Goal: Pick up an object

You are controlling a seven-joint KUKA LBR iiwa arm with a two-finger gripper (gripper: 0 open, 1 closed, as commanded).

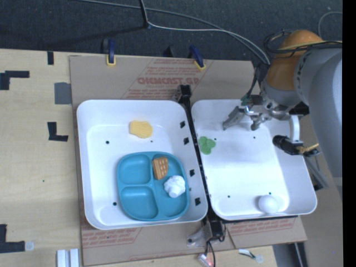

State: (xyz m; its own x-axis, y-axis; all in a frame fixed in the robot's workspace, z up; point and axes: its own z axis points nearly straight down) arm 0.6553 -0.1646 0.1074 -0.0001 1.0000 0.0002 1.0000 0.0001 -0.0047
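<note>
Nearest me, a white ball (268, 203) sits in the right bin (289, 166). My tool (240, 121) hangs released above that bin's far end, grasping nothing; a green piece (207, 144) lies near it. The cardboard's (161, 79) red print is too blurred to read.

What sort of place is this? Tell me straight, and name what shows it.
Most likely a robotics lab bench set up for picking trials. Two white bins sit clamped on cardboard, toy food lies on a blue divided tray, and a robot arm's end effector hangs over the right bin.
</note>
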